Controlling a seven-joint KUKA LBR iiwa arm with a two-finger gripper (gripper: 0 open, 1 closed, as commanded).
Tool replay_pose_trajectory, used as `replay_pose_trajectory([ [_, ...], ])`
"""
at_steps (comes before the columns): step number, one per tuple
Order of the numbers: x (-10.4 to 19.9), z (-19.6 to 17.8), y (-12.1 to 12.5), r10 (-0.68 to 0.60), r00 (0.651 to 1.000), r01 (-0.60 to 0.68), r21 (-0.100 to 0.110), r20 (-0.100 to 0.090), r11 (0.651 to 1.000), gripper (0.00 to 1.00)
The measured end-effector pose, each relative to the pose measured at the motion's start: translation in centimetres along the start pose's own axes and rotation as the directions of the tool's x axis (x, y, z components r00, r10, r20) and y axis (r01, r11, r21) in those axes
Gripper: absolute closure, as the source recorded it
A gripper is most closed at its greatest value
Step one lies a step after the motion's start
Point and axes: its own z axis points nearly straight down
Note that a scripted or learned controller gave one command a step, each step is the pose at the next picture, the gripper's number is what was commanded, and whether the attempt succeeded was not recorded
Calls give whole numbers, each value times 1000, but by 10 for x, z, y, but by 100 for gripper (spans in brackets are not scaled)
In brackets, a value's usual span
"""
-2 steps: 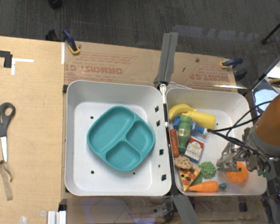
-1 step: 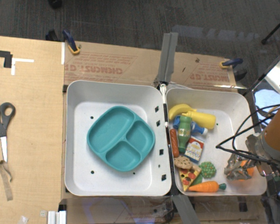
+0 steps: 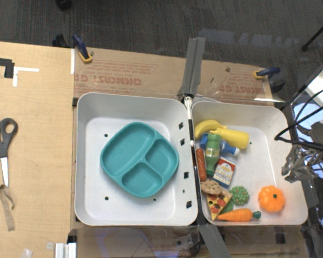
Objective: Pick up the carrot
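A wooden bench (image 3: 27, 160) is seen carrying two white bins (image 3: 82, 164), side by side on cardboard (image 3: 132, 77); scissors (image 3: 0, 142) are laid at its left.

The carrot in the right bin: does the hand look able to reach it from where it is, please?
Probably yes. The carrot lies uncovered at the right bin's near edge, with the pumpkin beside it, not over it. The hand sits at the bin's right rim, nothing between.
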Motion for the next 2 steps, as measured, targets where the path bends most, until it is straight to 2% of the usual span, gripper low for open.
replay_pose_trajectory([
  [1, 0, 0, 0, 0, 1000, 0, 0, 0, 1000, 0],
  [2, 14, 137, 12, -343, 939, 343, -3, -2, 939, 0],
])
